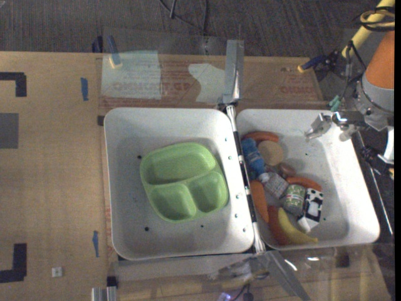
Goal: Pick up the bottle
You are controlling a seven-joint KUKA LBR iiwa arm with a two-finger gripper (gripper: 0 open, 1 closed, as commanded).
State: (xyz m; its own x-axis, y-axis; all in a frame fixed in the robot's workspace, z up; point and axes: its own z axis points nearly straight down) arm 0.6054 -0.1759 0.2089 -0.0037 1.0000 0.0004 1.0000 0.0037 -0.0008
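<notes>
The bottle [254, 157], blue w/ a label, was seen lying in the right bin [341, 168], by its left wall, among toy food. The pincer [326, 125] was held over the bin's top right, nothing pinched; spread or not couldn't be told. Reach step was judged; next, it had to be moved left & down.

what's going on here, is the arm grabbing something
Not yet. The gripper hangs over the right bin's upper right corner with nothing between its fingers. The bottle lies among toy food piled along that bin's left wall, untouched. The left bin holds a green divided plate.
</notes>
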